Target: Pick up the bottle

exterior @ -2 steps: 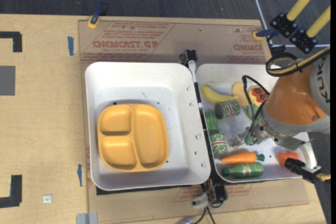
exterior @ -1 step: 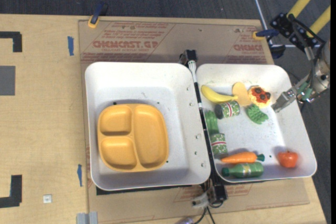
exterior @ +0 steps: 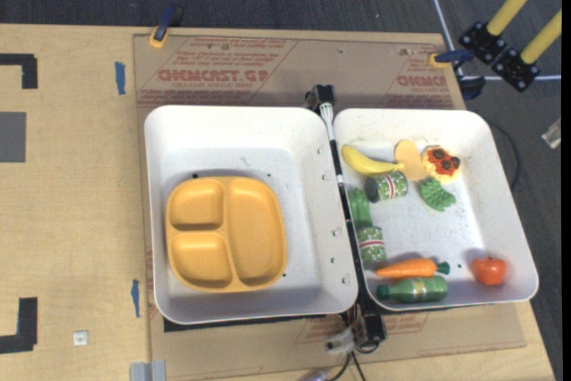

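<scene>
Gripper: how far it is opened, and whether anything is held, cannot be made out.

Left bin (exterior: 161, 192): one yellow-orange divided plate (exterior: 227, 233) is laid flat toward the front left corner, with two small compartments on its left and one large on its right.

Right bin (exterior: 500, 183), listed from its left wall:
- Green bottle with a patterned label (exterior: 365, 226), laid on its side along the left wall, lengthwise from back to front.
- Banana (exterior: 368, 161), laid near the back left corner.
- Green can (exterior: 389, 186), tipped on its side just in front of the banana.
- Carrot (exterior: 412, 268), laid crosswise near the front edge.
- Second green bottle (exterior: 412, 288), laid on its side against the front edge, just in front of the carrot and parallel to it.
- Pale yellow piece (exterior: 410, 159), touching the banana's right end; its kind cannot be told.
- Red-and-orange piece (exterior: 442, 162), near the back edge.
- Leafy green piece (exterior: 437, 194), just in front of it.
- Tomato (exterior: 489, 270), set near the front right corner, well apart from the rest.

Both bins are set side by side, walls touching, on a cardboard sheet (exterior: 223, 71).
</scene>
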Motion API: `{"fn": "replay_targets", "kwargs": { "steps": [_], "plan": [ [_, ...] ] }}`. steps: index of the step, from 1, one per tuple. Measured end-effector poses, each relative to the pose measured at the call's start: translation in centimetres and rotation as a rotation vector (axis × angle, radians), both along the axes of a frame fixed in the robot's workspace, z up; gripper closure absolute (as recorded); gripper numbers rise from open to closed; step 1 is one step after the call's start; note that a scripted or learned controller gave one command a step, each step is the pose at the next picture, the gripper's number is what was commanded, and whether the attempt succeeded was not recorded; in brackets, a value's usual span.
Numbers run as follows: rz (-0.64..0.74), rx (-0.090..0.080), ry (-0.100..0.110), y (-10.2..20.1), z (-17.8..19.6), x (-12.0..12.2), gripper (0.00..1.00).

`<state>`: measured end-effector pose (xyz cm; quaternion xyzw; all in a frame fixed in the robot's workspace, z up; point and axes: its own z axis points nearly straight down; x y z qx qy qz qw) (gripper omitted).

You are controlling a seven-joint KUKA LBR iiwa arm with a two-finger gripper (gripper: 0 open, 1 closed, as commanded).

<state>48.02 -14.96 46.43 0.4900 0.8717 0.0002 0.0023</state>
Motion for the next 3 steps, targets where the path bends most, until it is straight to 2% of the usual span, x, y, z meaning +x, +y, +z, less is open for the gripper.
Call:
{"fn": "replay_targets", "kwargs": {
  "steps": [1, 2, 3],
  "plan": [
    [0.455, -0.004, -0.002, -2.0, 4.2, 0.5, 1.0],
    [0.661, -0.005, -0.002, -7.0, 7.2, 5.8, 1.0],
    [0.662, -0.005, -0.002, -7.0, 7.2, 5.9, 0.0]
  ]
}}
